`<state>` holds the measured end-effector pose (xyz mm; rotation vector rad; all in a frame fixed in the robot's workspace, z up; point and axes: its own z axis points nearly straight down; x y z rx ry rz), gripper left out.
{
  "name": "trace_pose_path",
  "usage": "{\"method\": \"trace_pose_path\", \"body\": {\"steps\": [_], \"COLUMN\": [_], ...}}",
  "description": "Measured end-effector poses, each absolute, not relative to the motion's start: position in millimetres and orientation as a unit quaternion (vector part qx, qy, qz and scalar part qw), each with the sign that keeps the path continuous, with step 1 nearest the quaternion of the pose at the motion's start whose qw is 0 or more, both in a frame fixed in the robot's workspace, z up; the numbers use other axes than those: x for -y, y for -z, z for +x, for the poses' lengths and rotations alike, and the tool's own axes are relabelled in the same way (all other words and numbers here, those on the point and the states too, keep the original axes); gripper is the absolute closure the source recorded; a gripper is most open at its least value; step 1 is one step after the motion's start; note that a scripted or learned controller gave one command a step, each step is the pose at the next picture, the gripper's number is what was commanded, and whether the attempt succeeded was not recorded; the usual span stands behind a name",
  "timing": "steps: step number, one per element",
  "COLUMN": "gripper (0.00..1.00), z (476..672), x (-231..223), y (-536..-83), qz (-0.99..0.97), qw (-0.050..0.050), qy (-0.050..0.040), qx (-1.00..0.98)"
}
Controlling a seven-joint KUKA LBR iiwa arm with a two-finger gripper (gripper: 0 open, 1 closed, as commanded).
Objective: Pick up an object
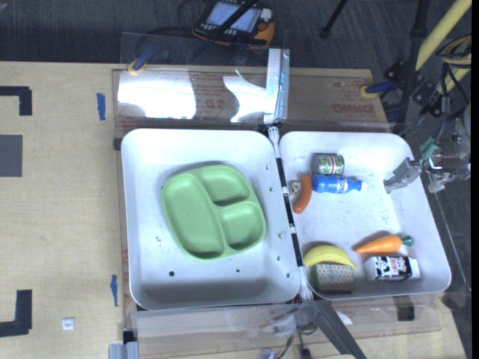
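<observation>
- We count two white bins side by side: the left bin (pixel 142 200) and the right bin (pixel 419 223).
- The left bin holds one green divided plate (pixel 213 212) with three compartments, lying flat near the bin's middle.
- The right bin holds seven objects: one green can (pixel 328 163) on its side, one blue bottle (pixel 337 185) lying just below the can, one orange sausage-shaped piece (pixel 301 194) by the left wall, one banana (pixel 328 256), one brownish block (pixel 334 277) touching the banana's lower edge, one carrot (pixel 382 244), and one black-and-white carton (pixel 391 268) just below the carrot.
- We see one gripper (pixel 400 176) over the right bin's upper right corner, well apart from every object; nothing lies between its fingers.
- We cannot tell whether the fingers are spread or pressed together: they appear as a small grey blur against the white wall.
- The arm is cut off at the right, and its links are hard to separate from the cables behind.
- The bins rest on a pale wooden bench (pixel 60 223) marked with black squares and blue tape; a clear sheet reflects glare behind the left bin.
- Beyond the bench lie dark carpet, one handheld controller (pixel 233 19) and tripod legs.
</observation>
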<state>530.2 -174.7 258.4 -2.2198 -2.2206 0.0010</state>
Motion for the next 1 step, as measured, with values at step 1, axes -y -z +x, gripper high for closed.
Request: {"method": "trace_pose_path", "body": {"steps": [1], "gripper": [1.0], "z": [530.9], "x": [175.2], "y": [-268.5], "qz": [-0.707], "qw": [0.0], "qy": [0.0002], "qx": [0.707]}}
